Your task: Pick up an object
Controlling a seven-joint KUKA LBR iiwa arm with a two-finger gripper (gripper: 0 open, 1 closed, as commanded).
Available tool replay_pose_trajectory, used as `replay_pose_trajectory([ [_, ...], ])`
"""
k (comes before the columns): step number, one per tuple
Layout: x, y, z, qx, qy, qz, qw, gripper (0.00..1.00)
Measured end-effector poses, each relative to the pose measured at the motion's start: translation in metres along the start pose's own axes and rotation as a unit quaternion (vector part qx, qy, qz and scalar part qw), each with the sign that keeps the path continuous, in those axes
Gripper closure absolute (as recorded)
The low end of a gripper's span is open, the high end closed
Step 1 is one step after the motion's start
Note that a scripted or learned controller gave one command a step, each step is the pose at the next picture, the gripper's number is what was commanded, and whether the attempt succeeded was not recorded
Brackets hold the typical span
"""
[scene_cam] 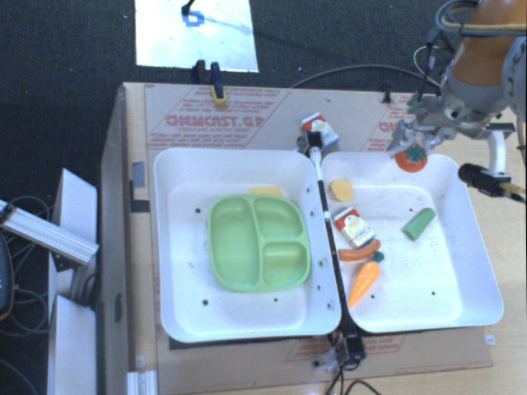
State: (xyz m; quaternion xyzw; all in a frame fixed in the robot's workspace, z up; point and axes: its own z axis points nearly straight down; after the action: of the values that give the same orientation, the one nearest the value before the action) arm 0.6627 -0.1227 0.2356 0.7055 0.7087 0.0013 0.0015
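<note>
Two shallow white bins sit side by side on the bench, the left bin (pixel 177 220) and the right bin (pixel 461 278) meeting along a dark central seam. One green divided plate (pixel 258 243), with three compartments, lies in the middle of the left bin; one thin yellow piece (pixel 265 192) lies just beyond the plate's far edge, near the bin's back wall.

Five loose items lie in the right bin. One small yellow piece (pixel 341 190) rests near the back left corner. One small red-and-white carton (pixel 354 226) lies just beside the seam, and one orange-red sausage (pixel 360 252) lies just in front of it, touching or nearly touching. One carrot (pixel 363 281) with a green top lies tilted directly below the sausage. One green block (pixel 418 224) lies apart from these, toward the right side.

One further red-and-white carton (pixel 319 130) stands outside the bins, on the bench behind the seam.

One gripper (pixel 414 144) hangs over the back rim of the right bin, with one red tomato (pixel 412 158) with a green stalk directly at its tip. Whether the fingers are spread or closed on the tomato cannot be told, since the wrist hides them.
</note>
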Motion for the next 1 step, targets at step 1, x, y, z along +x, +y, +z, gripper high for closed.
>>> replay_pose_trajectory([
  [1,0.0006,-0.0219,-0.0223,0.0,0.0,0.002,1.0,1.0],
])
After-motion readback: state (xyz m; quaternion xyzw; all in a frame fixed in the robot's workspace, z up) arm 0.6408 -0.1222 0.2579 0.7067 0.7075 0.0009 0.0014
